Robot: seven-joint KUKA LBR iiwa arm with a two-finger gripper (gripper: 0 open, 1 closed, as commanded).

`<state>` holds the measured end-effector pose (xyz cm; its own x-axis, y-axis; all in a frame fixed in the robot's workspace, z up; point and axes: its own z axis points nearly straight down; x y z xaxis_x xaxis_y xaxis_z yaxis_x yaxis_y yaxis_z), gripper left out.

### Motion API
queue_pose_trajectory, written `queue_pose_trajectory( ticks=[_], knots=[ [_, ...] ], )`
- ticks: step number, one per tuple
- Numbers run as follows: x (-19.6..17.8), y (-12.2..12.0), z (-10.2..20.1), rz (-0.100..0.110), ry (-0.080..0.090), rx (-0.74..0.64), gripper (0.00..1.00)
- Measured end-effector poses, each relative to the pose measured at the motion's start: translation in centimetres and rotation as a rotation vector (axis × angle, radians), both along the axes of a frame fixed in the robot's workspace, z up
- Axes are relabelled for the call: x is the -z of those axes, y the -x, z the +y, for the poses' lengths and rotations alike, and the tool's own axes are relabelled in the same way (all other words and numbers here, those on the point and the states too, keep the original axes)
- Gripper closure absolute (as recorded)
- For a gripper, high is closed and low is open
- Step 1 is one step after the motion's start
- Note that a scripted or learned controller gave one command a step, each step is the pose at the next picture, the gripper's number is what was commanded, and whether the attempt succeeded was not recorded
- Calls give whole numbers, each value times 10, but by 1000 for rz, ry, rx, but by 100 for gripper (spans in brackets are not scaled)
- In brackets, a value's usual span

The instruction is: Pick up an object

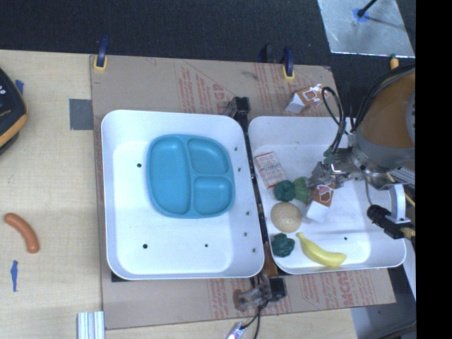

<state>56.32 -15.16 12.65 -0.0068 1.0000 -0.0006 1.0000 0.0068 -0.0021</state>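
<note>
The right bin [353,134] holds several small items: a yellow banana [321,252] near the front, a tan round potato [286,217], a dark green piece [283,244] in front of it, another green clump [291,191], a white and red packet [268,169] and a small brown carton [323,195]. My gripper [329,174] hangs low over the middle of this bin, just above the brown carton and right of the green clump. Its tips are lost among cables and metal parts.
The left bin [127,246] carries a blue divided plate [189,175]. A sausage [22,232] lies on the bench at far left, and a small carton [305,99] lies on the cardboard behind the right bin. A black-and-yellow object [10,110] sits at the left edge.
</note>
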Motion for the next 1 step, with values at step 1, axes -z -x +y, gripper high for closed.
queue_pose_trajectory(
  ticks=[1],
  knots=[
    [-66, -37, 90, 0, -2, 2, 100]
  ],
)
